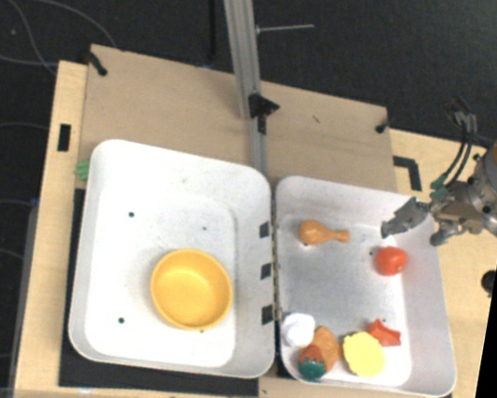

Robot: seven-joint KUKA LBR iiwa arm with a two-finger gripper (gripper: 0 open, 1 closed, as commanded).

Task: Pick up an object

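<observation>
My gripper (420, 228) hangs over the upper right part of the right bin (329, 284), its two fingers spread open with nothing between them. A red round object (391, 260) lies just below it. An orange drumstick-shaped toy (319, 234) lies to the left, near the bin's top. At the bin's front sit a white ball (299, 327), an orange carrot-like toy with a green end (320, 353), a yellow round piece (364, 355) and a small red piece (384, 334).
The left bin (132, 211) holds a yellow bowl (191, 288). A metal pole (243, 40) slants up from between the bins at the back. Cables lie on the dark floor at the left.
</observation>
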